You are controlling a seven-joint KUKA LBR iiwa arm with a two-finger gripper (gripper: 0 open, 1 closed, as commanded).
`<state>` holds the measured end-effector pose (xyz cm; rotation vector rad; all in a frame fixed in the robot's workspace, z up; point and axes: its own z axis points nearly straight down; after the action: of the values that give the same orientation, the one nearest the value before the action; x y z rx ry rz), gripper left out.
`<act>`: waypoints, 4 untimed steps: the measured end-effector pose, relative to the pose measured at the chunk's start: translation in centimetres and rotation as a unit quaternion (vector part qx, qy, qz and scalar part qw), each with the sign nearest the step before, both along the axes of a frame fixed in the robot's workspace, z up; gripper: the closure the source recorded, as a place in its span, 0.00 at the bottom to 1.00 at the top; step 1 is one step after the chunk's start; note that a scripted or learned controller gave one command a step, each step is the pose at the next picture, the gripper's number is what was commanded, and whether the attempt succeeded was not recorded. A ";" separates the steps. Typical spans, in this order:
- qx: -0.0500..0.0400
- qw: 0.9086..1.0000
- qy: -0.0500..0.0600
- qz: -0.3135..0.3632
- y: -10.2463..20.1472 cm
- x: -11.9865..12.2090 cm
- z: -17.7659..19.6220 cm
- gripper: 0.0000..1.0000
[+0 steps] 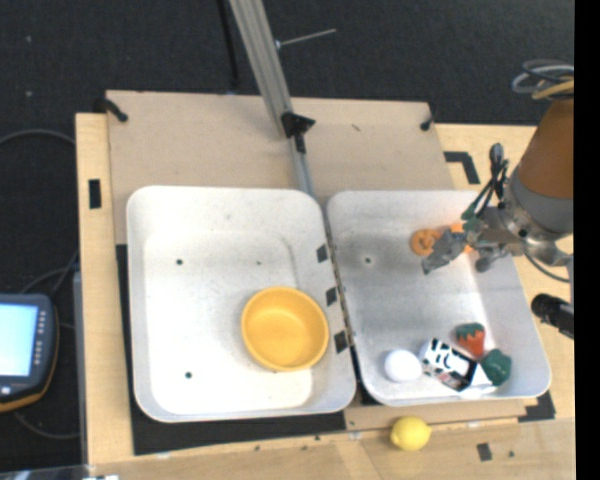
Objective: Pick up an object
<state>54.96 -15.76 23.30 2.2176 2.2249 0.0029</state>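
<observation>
- Two shallow white bins sit side by side on the bench, the left bin (160,268) and the right bin (380,218), seen from the fixed camera above.
- The grey arm (550,173) with its orange band reaches in over the right bin's far right side.
- The gripper (462,253) hangs over the right bin's upper right area, its two fingers spread apart with nothing visible between them.
- A small orange object (426,240) lies on the right bin's floor just beside the gripper's left finger; contact cannot be judged from this angle.
- A white ball (402,365) rests near the right bin's front edge.
- Right of the ball, still in the right bin, lies a black-and-white item (448,361), and beside it a green and red toy (488,358) in the bin's front right corner.
- A yellow bowl (284,328) stands upright in the left bin, close to the wall shared with the right bin.
- A yellow lemon-like ball (410,433) sits on the bench just outside the right bin's front rim.
</observation>
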 end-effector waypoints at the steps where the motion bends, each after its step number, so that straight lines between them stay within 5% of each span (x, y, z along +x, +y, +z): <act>1: 0.000 1.000 0.000 -0.001 0.0 0.0 0.0 0.00; 4: -0.002 1.000 0.000 -0.003 -1.0 0.3 -13.3 0.00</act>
<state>55.28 -16.80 10.04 2.2222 2.2166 -0.0018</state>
